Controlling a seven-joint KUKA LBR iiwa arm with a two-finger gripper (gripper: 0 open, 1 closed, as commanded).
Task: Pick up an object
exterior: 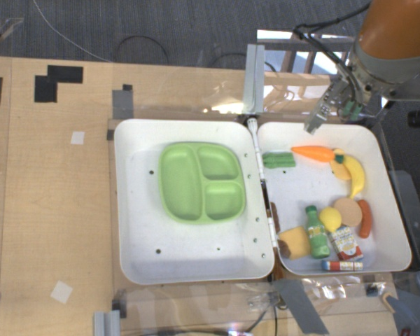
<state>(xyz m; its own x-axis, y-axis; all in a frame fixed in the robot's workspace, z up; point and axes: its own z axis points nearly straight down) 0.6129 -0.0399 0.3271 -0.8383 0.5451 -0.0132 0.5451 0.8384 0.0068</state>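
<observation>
My gripper (332,114) hangs above the far rim of the right bin (385,152), open with nothing between its fingers. Below it in that bin lie an orange carrot (313,153), a green block (278,160) and a yellow banana (355,175). Nearer the front sit a green bottle (316,233), a lemon (330,219), a brown round piece (348,210), a red sausage (365,218), a tan chunk (294,243), a small printed carton (344,241) and a red and blue marker (343,264).
The left bin (136,250) holds a green divided plate (201,182). A metal post (253,79) stands behind the wall between the bins. The wooden bench (49,201) stretches to the left.
</observation>
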